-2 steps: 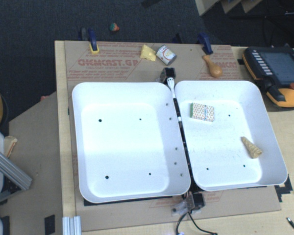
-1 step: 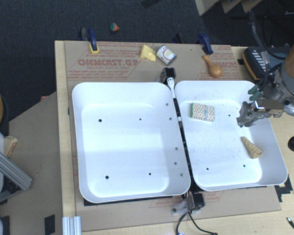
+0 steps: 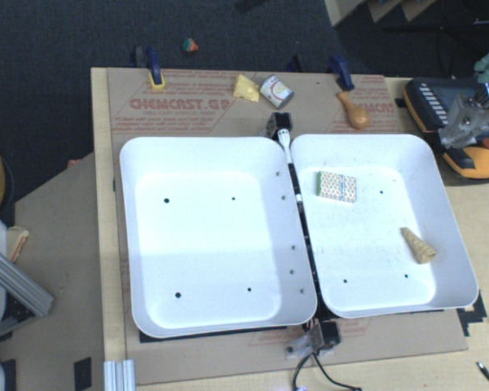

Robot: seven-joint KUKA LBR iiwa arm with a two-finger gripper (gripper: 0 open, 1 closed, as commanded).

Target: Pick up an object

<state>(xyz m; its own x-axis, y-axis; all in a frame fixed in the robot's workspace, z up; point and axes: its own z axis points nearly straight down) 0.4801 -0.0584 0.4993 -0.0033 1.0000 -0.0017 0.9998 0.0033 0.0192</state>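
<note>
You have two shallow white plastic bins side by side on a brown cardboard sheet (image 3: 187,103) printed with red lettering. The left bin (image 3: 130,218) and the right bin (image 3: 448,210) touch along their inner rims.

Both candidates for the pick lie in the right bin. A small flat rectangular packet with a green-and-white dotted pattern (image 3: 337,186) rests on the floor of the bin towards its far left part. A tan cone-shaped piece (image 3: 418,244) lies on its side near the bin's right wall, well apart from the packet.

Beyond the bins, on the cardboard, you can see a yellow wedge-shaped block (image 3: 245,88) just beside a small white-and-grey box (image 3: 276,91), and further right an orange-brown pear-shaped object (image 3: 354,112). Two blue clamps (image 3: 153,63) grip the far edge of the sheet.

The grey metal gripper (image 3: 466,125) sits at the right edge, outside the right bin's far corner, above a black-and-yellow device (image 3: 432,104). From this angle you cannot tell whether the claw is open or closed, and nothing shows in it
</note>
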